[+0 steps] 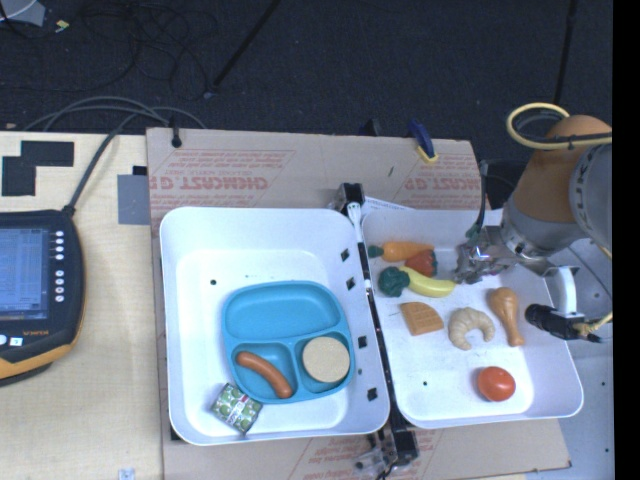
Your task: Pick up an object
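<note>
Tomato (pixel 496 383) lying nearest, I am hovering my end effector (pixel 474 260), grip state unclear, beside the banana (pixel 431 285), needing squarer alignment.

Two white bins: left bin (pixel 190 268), right bin (pixel 560 388). Left bin held one blue divided tray (pixel 262 316), one sausage (pixel 264 374), one round bun (pixel 326 360), one green packet (pixel 236 407). Right bin held one each: carrot (pixel 404 251), broccoli (pixel 393 282), banana (pixel 432 285), toast slice (pixel 421 318), croissant (pixel 471 326), drumstick (pixel 506 312), tomato (pixel 496 383).
</note>
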Available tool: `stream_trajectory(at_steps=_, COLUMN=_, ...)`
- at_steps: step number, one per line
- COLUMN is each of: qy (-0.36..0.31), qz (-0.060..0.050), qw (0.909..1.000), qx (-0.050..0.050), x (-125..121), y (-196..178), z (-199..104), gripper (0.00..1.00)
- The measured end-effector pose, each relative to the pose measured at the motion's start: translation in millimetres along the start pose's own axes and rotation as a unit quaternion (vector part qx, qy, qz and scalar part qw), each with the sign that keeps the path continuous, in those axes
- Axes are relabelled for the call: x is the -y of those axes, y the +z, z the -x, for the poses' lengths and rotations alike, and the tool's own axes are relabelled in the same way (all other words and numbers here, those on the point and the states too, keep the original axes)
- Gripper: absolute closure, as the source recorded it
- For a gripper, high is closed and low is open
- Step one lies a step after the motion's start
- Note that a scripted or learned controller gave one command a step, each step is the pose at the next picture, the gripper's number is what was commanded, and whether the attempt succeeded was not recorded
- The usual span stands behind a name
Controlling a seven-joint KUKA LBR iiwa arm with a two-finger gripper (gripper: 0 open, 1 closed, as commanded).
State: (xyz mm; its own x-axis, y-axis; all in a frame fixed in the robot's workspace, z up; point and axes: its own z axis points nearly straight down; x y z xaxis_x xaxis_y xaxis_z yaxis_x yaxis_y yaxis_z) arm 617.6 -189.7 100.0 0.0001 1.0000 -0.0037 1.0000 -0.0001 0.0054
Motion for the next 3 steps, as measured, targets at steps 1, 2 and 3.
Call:
stream_trajectory(at_steps=1, qy=-0.002, qz=0.006, qw=1.0000, qx=-0.001, x=7.6, y=-236.6, z=-48.1, gripper=1.00)
stream_trajectory(at_steps=2, qy=-0.001, qz=-0.008, qw=1.0000, qx=-0.003, x=-26.2, y=-99.8, z=-77.3, gripper=1.00)
stream_trajectory(at_steps=3, qy=-0.005, qz=0.001, qw=1.0000, qx=-0.004, x=11.3, y=-213.7, z=-168.4, gripper=1.00)
